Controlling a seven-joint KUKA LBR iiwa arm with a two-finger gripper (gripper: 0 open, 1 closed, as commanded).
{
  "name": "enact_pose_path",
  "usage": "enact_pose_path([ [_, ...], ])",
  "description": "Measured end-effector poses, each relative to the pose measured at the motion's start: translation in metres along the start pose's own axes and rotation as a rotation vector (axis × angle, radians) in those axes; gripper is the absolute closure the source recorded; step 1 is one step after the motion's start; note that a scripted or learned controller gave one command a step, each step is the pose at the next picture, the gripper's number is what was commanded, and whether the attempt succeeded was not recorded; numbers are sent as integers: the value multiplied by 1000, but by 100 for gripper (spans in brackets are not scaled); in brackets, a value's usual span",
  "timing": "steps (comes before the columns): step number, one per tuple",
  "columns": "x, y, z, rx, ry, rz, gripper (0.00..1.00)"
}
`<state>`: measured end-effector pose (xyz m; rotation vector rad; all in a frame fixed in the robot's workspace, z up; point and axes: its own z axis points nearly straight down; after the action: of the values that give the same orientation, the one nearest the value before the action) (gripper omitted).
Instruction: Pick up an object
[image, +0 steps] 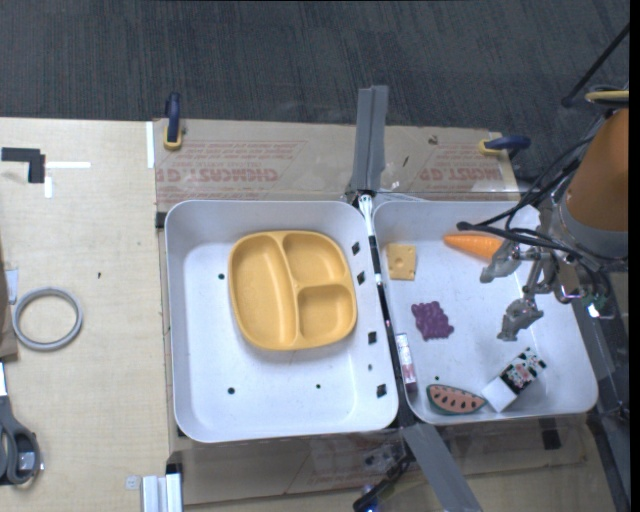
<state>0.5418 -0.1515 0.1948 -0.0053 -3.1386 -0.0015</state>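
The right bin (570, 395) holds an orange carrot (470, 244) at the back, a yellow cheese slice (401, 262), purple grapes (432, 320), a watermelon slice (456, 399) and a small white and black box (516, 377) near the front. My gripper (508, 292) hangs over the right half of this bin, just right of the carrot's tip and behind the box. It is open, with bare bin floor showing between its fingers. A yellow divided plate (293, 289) lies in the left bin (200, 400).
The bins meet at a ridge (385, 330) with a grey post (370, 140) behind it. A tape ring (45, 318) and scissors (15, 455) lie on the bench at far left. Clamps (173, 120) hold the cardboard at the back.
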Motion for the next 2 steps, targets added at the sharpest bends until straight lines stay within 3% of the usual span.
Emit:
enact_pose_path([
  [1, -70, -36, 90, 1, -2, 345, 0],
  [2, -61, -22, 59, 1, -2, 153, 0],
])
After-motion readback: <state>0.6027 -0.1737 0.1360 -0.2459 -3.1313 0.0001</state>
